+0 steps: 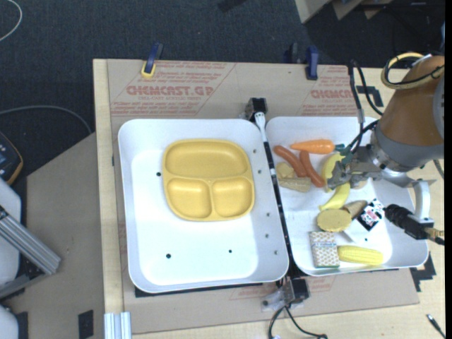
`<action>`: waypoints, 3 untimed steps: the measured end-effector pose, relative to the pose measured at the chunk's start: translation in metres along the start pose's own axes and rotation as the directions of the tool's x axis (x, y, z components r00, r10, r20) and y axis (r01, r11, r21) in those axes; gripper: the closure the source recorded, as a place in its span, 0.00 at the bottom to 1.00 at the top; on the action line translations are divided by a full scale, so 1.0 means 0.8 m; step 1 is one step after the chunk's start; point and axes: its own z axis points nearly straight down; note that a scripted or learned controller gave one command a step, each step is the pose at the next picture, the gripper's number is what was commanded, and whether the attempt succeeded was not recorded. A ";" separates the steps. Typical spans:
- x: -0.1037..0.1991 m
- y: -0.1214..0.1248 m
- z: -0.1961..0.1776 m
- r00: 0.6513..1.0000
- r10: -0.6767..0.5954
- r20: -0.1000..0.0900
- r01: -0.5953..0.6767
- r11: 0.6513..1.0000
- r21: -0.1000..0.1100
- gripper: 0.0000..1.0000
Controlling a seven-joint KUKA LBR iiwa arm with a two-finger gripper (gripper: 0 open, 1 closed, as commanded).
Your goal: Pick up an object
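Note:
My gripper [348, 169] hangs low over the right bin [402, 260], near its middle. It sits right by a yellow banana-like piece [330, 165], and a second yellow piece [337, 197] lies just below it. An orange carrot [313, 146] lies at the back of the bin, with two red sausages [300, 162] to the gripper's left. Nothing is visibly held.
The right bin's front part holds a round tan slice [334, 220], a small black-and-white thing [370, 216], a small patterned box [323, 248], a corn cob [361, 256] and a pale tan piece [294, 183]. A yellow divided plate [208, 177] sits in the left bin [141, 224].

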 end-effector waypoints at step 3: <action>0.053 0.032 -0.093 1.000 -0.005 -0.002 0.005 1.000 0.003 1.00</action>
